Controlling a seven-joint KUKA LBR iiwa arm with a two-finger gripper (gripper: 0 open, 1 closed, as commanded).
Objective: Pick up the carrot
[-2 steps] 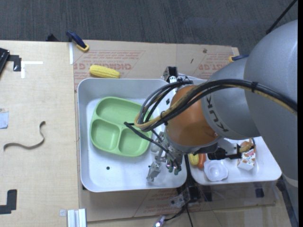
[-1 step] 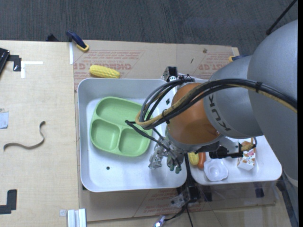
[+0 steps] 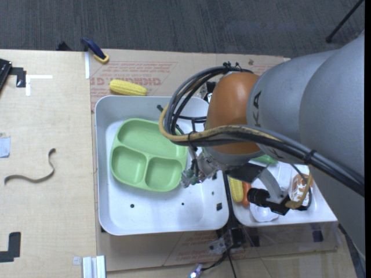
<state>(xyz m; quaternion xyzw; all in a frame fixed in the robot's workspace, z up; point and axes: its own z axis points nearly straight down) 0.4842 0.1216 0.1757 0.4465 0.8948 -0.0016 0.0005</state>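
Note:
A small orange piece that looks like the carrot (image 3: 246, 188) shows in the right bin (image 3: 324, 216), just right of a yellow corn cob (image 3: 235, 189) and mostly hidden under the arm. My gripper (image 3: 192, 177) hangs low over the left bin (image 3: 103, 172), at the right edge of the green divided plate (image 3: 145, 155). It is well left of the carrot, across the wall between the bins. Nothing can be seen held in it.
A second yellow corn cob (image 3: 128, 87) lies on the cardboard behind the left bin. A brown and white packet (image 3: 299, 187) sits in the right bin. The grey arm and its cables cover the back of both bins.

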